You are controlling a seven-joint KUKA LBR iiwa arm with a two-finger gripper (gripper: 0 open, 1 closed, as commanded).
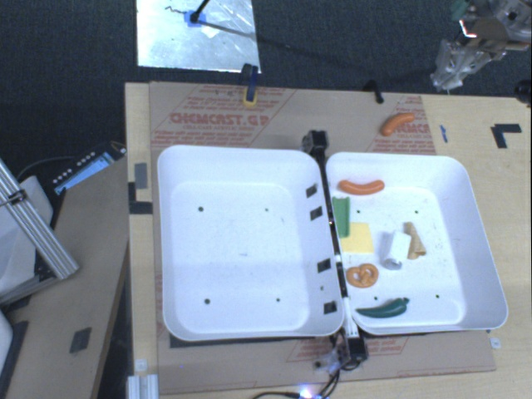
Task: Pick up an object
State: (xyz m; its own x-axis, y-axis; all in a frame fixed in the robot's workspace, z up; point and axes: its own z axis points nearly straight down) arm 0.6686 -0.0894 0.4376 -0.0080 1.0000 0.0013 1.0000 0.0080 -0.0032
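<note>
1. Two bins sit side by side on the tabletop [208,106]; the left bin [241,239] has no items in it, and the right bin [453,223] holds all my candidates.
2. From my station I see the tool [455,66] high at the upper right, outside both bins and well apart from every object. I cannot tell its opening from this angle, and nothing visible sits in it.
3. Possible targets in the right bin: an orange sausage [361,186], a green stick [341,215] against the dividing wall, a yellow square [359,238], a white cylinder [392,250] touching a tan roll [413,239], a pretzel [362,275] and a green pepper [382,307].
4. Another orange sausage [397,124] lies on the cardboard behind the bin.
5. Risks, as I judge them — the flat square gives little to pinch, the stick hugs the wall, and the touching pair could get nudged apart or grabbed together.
</note>
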